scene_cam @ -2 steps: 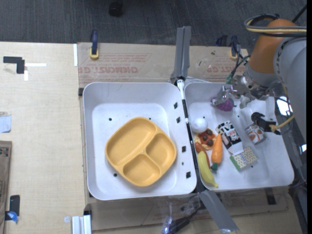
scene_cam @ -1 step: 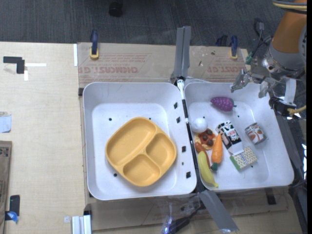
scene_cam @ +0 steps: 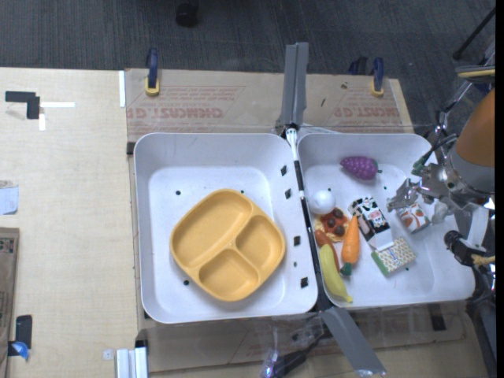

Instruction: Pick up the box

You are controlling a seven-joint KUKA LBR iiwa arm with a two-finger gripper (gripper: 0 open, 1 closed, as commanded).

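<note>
In the right white bin [scene_cam: 449, 286], a purple grape bunch [scene_cam: 359, 166], white ball [scene_cam: 320, 201], orange carrot [scene_cam: 350, 242] and yellow banana [scene_cam: 334, 275] crowd the small green-and-white patterned box [scene_cam: 393, 255], lying flat near the bin's front. A black-and-white carton [scene_cam: 368, 216] lies just behind it. The left white bin [scene_cam: 157, 235] holds a yellow three-compartment plate [scene_cam: 227, 245]. The pincer [scene_cam: 413, 196] hangs right of the box; whether it is wide or narrow cannot be told.
</note>
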